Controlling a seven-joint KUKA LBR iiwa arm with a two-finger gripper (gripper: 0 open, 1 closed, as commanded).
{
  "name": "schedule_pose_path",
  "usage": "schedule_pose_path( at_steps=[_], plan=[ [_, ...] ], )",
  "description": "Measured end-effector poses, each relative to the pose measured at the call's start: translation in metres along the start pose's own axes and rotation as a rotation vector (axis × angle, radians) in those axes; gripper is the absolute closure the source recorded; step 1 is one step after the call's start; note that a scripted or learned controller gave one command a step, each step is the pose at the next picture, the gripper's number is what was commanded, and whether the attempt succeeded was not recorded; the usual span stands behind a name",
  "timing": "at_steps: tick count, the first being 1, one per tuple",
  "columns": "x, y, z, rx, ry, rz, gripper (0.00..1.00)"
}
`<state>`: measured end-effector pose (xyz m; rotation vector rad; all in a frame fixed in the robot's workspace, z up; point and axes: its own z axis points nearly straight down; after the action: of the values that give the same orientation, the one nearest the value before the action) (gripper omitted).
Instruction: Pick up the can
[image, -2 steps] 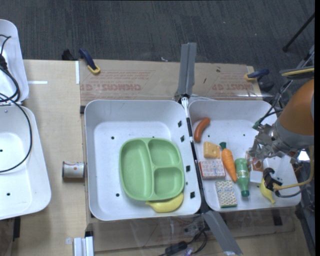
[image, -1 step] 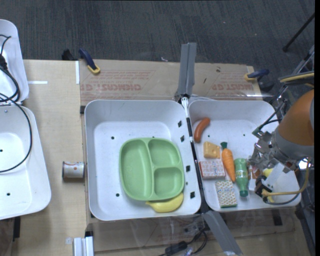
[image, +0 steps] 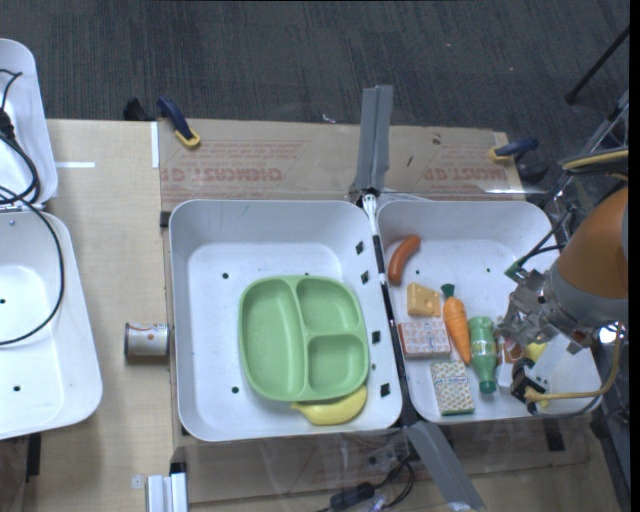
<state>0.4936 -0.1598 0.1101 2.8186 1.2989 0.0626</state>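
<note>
While the can (image: 147, 341) lies on its side on the bare bench, just outside the left wall of the left bin (image: 190, 300), the gripper (image: 522, 345) is well apart from it, down in the right bin (image: 500, 215) near that bin's right side. Whether its fingers are apart or together I cannot tell; wrist and cables crowd them.

Taking the left bin as the mark: a green divided tray (image: 304, 335) sits inside it, and a banana (image: 332, 408) lies against the tray's near edge. Across the shared wall to the right lie a sausage (image: 402, 258), a cheese wedge (image: 423, 299), a carrot (image: 457, 327), a green bottle (image: 483, 350), a pink box (image: 425, 339) and a pale green box (image: 453, 388). The bottle is just beside the gripper.
</note>
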Motion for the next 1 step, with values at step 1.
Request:
schedule_pose_path(
  at_steps=[1],
  plan=[
    [-0.0005,-0.0004,0.0003,0.002,-0.001,0.000,0.00]
  ],
)
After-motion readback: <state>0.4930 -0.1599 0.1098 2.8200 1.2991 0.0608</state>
